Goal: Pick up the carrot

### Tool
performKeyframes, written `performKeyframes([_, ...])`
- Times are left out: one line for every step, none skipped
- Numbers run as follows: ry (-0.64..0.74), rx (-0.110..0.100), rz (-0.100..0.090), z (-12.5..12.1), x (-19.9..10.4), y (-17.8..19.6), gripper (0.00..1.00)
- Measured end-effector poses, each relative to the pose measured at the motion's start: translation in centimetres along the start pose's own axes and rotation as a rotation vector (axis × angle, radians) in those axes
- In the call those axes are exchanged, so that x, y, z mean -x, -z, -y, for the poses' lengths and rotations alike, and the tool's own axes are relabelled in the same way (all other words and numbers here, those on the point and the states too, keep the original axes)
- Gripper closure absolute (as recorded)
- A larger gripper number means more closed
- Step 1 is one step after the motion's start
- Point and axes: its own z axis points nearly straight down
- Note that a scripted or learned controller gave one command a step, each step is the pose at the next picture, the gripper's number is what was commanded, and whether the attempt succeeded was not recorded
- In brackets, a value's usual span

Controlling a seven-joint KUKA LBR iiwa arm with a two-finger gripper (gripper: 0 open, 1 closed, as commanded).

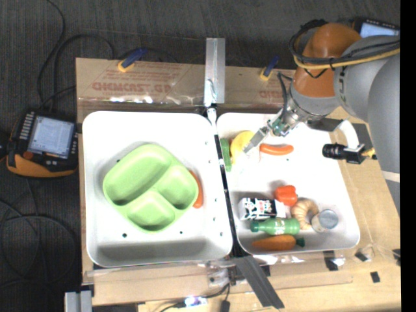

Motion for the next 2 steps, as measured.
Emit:
performKeyframes([-0.179,0.008,0.003,-1.5,-0.2,-4.0,0.00])
performKeyframes([-0.181,0.012,0.015,-1.4,0.3,-2.8,1.00])
